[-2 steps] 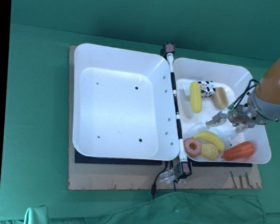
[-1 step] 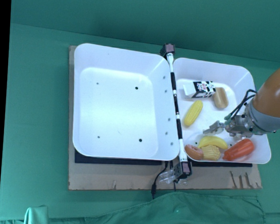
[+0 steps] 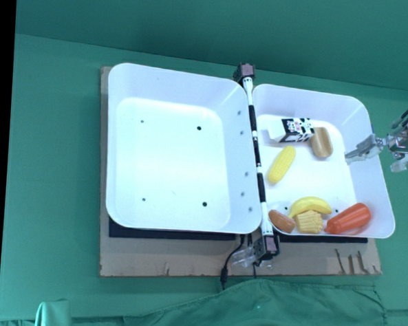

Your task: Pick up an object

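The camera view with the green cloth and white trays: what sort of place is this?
Probably a robot test bench in a lab. Two white bins sit side by side on a green-draped bench, toy food such as a corn cob lies in the right one, and a robot hand reaches in.

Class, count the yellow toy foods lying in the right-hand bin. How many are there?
3. The corn cob lies mid-bin near the divider; the banana and the small corn piece sit together at the near edge.

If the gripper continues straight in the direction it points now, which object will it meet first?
The gripper points left, over the right bin's rim. The first thing in that line looks like the brown bread roll, then the milk carton. Its height above them is unclear, so it might pass over.
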